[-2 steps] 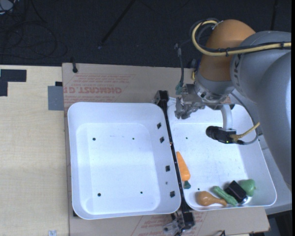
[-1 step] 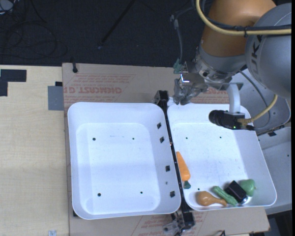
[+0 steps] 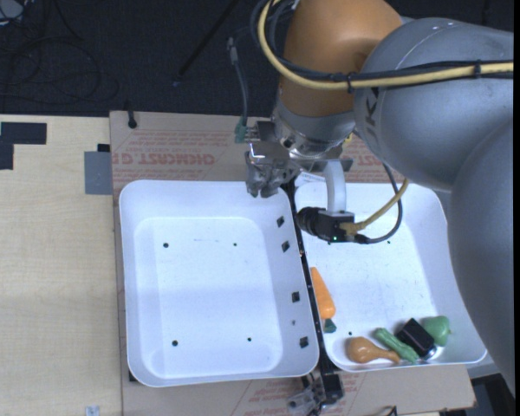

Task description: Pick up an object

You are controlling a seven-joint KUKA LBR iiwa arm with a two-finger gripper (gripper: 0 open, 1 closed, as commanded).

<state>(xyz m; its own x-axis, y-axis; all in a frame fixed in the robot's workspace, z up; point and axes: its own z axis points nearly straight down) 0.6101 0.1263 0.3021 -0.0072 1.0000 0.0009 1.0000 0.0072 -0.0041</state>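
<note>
**Orange toy carrot lies by the middle wall while the claw hangs at the far edge**

Orange is the colour of the toy carrot (image 3: 322,295). It lies in the right bin (image 3: 420,232), right against the wall between the two bins, a bit nearer the front edge than the back. Its green tip points at the front edge.

More toys sit in the front right corner of the right bin. There is a tan toy shaped like a drumstick (image 3: 368,350), a green pea pod (image 3: 395,344) touching it, a small black block (image 3: 415,336) on top of the pod, and a round green toy (image 3: 437,327) just beside the block.

The left bin (image 3: 147,276) is white, with small dark dots on its floor.

The big grey arm (image 3: 451,111) comes in from the right. It has an orange band (image 3: 334,29) above the wrist. The claw (image 3: 264,183) hangs over the far edge of the bins, right where the two bins meet. It is well apart from the carrot and the other toys. I cannot tell how far open the claw is, and I see nothing in it.

A yellow cable (image 3: 390,204) loops down over the right bin.
</note>
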